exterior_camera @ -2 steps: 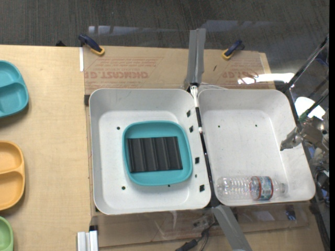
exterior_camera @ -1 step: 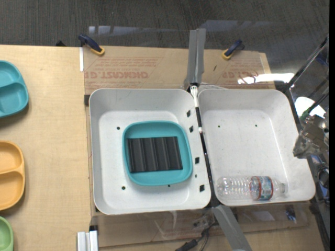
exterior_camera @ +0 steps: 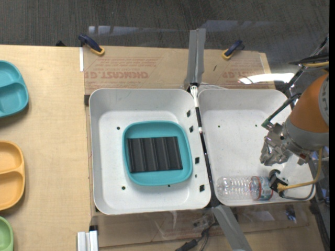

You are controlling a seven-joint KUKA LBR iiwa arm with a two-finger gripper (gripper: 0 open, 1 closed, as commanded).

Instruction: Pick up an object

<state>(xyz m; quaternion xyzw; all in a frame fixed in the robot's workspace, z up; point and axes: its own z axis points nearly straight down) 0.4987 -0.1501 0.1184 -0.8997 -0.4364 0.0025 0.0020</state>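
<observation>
Arm in from the right, wrist bent low.
Orange band up top, grey wrist beneath, and the hand (exterior_camera: 273,158) points down-left; its tip looks blurred.

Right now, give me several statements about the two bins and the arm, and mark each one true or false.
1. A clear plastic bottle lies on its side in the right bin. True.
2. The teal tray with the dark ribbed insert sits in the right bin. False: it sits in the left bin.
3. The gripper hangs over the right bin, above and to the right of the bottle in the picture. True.
4. The bottle stands upright in the middle of its bin. False: it lies along the near wall.
5. Two clamps hold the cardboard sheet behind the bins. True.
</observation>
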